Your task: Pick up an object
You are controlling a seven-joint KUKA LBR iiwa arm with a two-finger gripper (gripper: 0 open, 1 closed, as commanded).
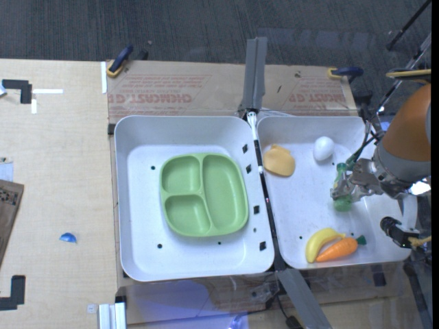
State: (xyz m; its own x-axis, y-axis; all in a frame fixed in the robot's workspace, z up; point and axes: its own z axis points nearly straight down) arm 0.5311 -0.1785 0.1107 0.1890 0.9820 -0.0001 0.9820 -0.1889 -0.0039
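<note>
— In the right bin (302, 184), where are you hanging?

— Over its right side, reaching in from the right edge. My gripper (345, 189) is low over a small green object (342, 203) that lies on the bin floor right under my tip, maybe touching it. I can't make out what it is beyond green and small.

— Are your jaws around it?

— I cannot tell. From this slant the wrist hides how wide they stand, so I won't claim a hold.

— What else is close?

— A white egg (323, 148) up toward the back wall, a yellow-orange rounded piece (279, 161) near the divider, and a banana (321, 242) beside a carrot (339, 248), touching, at the front wall. The carrot's long axis runs left to right. The left bin (137, 204) holds a green divided plate (204, 195).

— So which target?

— My guess is the green thing: it lies straight below me, everything else sits well apart.
</note>
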